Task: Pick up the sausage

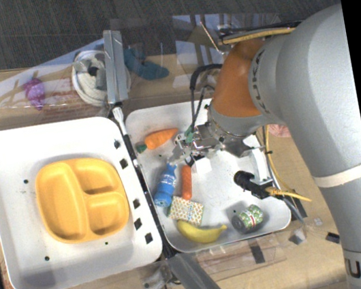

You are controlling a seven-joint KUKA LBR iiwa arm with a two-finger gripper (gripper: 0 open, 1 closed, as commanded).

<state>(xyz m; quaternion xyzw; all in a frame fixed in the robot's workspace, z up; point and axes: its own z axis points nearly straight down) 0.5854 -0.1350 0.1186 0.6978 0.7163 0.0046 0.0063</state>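
Observation:
The sausage (186, 183) is a slim orange-red stick lying nearly upright in the picture, in the middle of the right bin (227, 203). It rests between a blue bottle (166, 184) on its left and bare bin floor on its right. My gripper (188, 150) hangs just beyond the sausage's far end, close to its tip. The view does not make clear whether it touches the sausage. The grey arm with its orange band comes in from the right and covers the bin's far right part.
An orange carrot (161, 138) lies at the bin's far left corner. A checkered packet (187, 210), a banana (201, 231) and a green can (248, 218) sit along the near side. The left bin (22, 266) holds a yellow divided tray (82, 197).

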